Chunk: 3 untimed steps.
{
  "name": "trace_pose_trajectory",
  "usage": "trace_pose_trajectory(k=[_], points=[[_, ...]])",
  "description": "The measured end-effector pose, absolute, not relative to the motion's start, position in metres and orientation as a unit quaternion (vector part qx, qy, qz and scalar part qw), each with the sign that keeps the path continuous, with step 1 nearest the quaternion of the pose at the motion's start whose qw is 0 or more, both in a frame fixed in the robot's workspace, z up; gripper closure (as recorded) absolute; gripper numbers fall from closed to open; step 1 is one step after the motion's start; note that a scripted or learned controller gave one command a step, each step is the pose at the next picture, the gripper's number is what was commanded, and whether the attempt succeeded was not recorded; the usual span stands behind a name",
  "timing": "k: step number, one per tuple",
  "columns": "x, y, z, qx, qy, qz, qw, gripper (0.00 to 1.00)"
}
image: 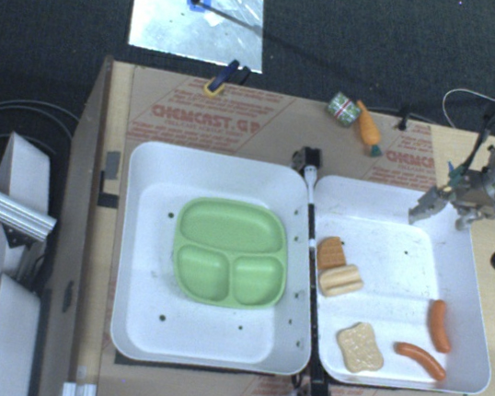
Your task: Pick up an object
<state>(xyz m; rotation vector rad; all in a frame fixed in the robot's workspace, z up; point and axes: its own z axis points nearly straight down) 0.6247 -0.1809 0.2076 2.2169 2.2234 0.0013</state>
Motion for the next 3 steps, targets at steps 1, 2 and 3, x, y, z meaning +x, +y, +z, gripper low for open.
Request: trace_pose_trajectory(k=[1, 2, 3], points=[[0.633, -0.112, 0.139, 0.705, 0.709, 0.0005, 0.000, 0.00], [0.619, -0.089, 0.091, 0.706, 0.708, 0.0045, 0.007, 0.00], [0.616, -0.149, 0.086, 0.707, 0.707, 0.0002, 0.003, 0.00]])
